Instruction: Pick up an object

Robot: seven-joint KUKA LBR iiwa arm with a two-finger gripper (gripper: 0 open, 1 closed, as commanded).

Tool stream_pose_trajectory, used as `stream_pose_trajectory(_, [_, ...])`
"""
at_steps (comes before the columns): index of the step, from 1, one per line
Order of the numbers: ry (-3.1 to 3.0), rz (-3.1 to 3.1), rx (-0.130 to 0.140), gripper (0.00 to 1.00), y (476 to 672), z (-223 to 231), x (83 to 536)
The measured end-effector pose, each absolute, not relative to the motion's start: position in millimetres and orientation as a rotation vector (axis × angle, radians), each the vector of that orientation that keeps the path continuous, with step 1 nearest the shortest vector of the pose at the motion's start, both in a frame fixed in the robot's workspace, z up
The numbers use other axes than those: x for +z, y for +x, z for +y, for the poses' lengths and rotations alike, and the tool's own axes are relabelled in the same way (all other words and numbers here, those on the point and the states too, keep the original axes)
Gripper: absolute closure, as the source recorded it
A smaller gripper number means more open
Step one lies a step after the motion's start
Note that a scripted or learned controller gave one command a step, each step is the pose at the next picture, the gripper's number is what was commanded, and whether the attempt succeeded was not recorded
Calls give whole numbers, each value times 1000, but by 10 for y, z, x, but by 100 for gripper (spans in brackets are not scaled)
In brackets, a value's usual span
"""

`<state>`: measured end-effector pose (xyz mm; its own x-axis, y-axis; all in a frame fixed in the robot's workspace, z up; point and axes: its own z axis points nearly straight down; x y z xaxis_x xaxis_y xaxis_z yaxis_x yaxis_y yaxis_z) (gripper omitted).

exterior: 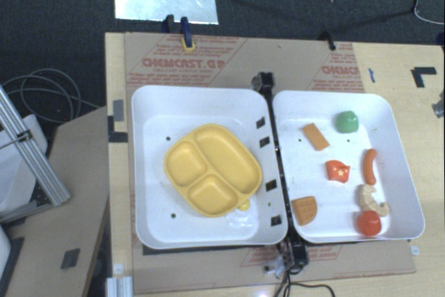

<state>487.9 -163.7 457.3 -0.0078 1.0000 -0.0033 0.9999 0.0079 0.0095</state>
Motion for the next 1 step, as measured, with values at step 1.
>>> stream_pose_trajectory(1, [2213,2211,7,100,4863,-1993,5404])
